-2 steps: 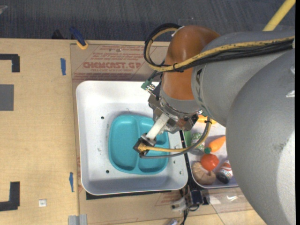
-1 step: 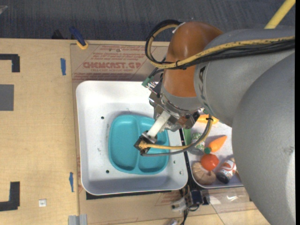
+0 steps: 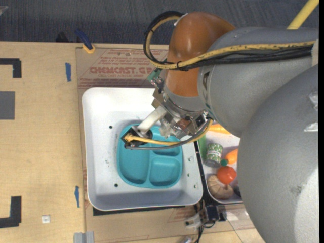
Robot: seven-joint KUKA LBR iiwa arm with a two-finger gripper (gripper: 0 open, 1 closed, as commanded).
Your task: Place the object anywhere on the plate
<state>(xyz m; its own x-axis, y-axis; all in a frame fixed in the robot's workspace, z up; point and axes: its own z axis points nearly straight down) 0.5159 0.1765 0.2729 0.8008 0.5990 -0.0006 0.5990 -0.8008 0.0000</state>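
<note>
We are seeing the gripper (image 3: 169,129) hanging low over the far edge of the blue plate (image 3: 152,172), which is lying in the white bin (image 3: 96,135) on the view's left. The wrist is hiding its tip, so we cannot tell how open it is or whether it is holding anything. A green can (image 3: 213,153) and a red tomato (image 3: 227,174) are lying in the other bin (image 3: 234,142).

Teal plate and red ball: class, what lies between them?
Camera view: the left bin wall and rim, nothing loose, lie between the teal plate and the red ball.

Teal plate (image 3: 152,172), white bin (image 3: 96,135), red tomato (image 3: 227,174), grey arm (image 3: 263,85)
</note>
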